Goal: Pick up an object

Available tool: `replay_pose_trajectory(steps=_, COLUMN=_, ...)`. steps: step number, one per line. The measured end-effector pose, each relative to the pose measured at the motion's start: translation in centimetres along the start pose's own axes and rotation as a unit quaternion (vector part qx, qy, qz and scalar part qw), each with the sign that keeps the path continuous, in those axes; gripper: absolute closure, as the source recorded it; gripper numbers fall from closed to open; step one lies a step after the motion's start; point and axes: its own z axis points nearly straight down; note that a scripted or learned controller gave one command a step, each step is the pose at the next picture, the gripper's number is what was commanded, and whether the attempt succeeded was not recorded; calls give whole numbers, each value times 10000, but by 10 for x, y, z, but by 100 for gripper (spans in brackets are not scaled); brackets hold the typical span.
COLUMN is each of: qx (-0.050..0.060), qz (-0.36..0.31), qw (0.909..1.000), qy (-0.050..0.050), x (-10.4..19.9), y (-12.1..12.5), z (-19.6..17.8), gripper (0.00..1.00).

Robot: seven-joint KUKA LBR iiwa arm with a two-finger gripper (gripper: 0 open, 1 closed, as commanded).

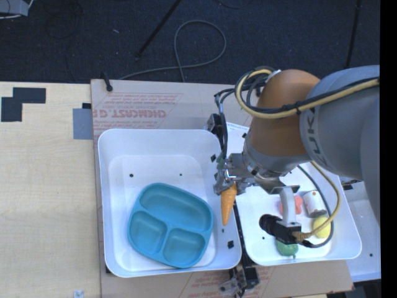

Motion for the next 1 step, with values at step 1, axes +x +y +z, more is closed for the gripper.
replay_pose_trajectory(steps=1, qx=-2, qz=5, qw=10000, qy=-4, x=45, y=-12, z=6, gripper=100)
